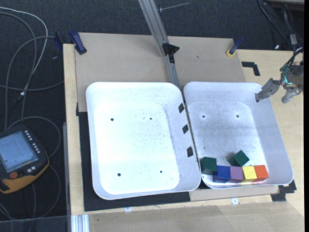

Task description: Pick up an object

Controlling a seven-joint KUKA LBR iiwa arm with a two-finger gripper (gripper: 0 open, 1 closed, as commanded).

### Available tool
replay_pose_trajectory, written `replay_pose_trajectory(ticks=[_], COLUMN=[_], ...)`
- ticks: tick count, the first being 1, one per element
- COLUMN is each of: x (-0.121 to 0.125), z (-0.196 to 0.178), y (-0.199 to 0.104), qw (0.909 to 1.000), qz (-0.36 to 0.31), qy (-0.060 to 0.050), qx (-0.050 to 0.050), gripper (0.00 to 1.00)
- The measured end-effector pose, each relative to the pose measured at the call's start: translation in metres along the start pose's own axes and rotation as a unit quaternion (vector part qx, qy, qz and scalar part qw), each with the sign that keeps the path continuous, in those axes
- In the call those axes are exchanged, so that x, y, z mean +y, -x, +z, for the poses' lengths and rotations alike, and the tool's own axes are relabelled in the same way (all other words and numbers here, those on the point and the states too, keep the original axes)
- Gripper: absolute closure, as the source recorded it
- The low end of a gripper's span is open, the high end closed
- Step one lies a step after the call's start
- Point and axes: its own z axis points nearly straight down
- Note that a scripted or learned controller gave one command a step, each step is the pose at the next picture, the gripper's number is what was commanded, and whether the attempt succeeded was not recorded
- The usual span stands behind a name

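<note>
— What is the arm doing now?

— I think it is just getting ready. The pincer (276, 92) hangs at 3 o'clock, over the far right edge of the right bin (227, 105). Its two fingers are spread apart and hold nothing.

— Where are the things to pick?

— All at 5 o'clock, in the near corner of that bin. A row sits against the near wall: blue block (223, 172), purple block (236, 172), yellow block (248, 172), orange block (260, 171). A dark green block (208, 164) is at the left end, and a tilted green block (239, 157) is just behind the row.

— What next?

— Move toward the near corner and go down over one block.

— Any trouble?

— The row is packed tight against the wall, so fingers may not fit. The tilted green one looks easiest. The left bin (130, 139) and the metal pole (154, 23) at 12 o'clock are out of the way.
</note>
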Motion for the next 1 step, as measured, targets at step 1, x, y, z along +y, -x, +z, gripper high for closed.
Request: replay_pose_trajectory(ticks=[1], x=[-0.0031], z=[0.1295], y=[-0.0516], qw=[1.0], qz=[-0.001], qy=[-0.004], qx=[0.002], gripper=[0.0])
